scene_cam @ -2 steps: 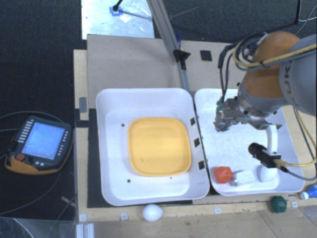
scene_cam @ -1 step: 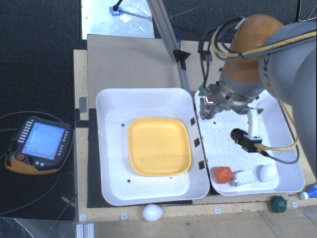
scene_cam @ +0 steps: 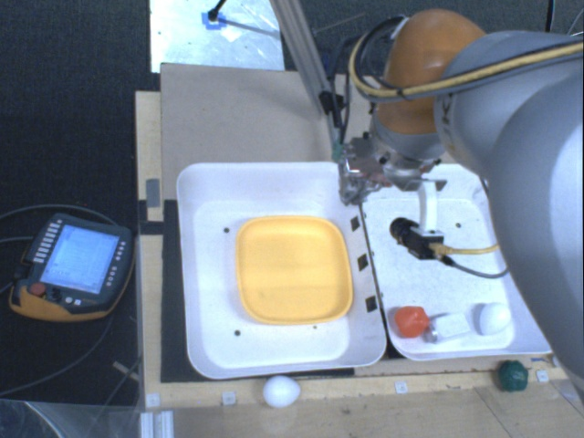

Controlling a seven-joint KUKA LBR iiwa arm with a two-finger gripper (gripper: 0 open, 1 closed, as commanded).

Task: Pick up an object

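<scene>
A yellow square plate [scene_cam: 294, 268] lies flat in the left bin [scene_cam: 205, 336]. At the front of the right bin [scene_cam: 456, 245] sit a red object [scene_cam: 410, 320], a small pale piece [scene_cam: 444, 327] and a white ball [scene_cam: 493, 318]. My gripper [scene_cam: 352, 188] hangs low over the back of the divider between the two bins, beyond the plate's far right corner and well behind the red object. Nothing shows in its grasp.
The arm's grey body and orange band [scene_cam: 429, 53] cover the right bin's back right. A black fitting with a yellow cable [scene_cam: 415, 238] hangs over that bin. A white ball [scene_cam: 281, 391] and a green object [scene_cam: 513, 375] lie outside the bins in front. A teach pendant [scene_cam: 71, 265] rests at the left.
</scene>
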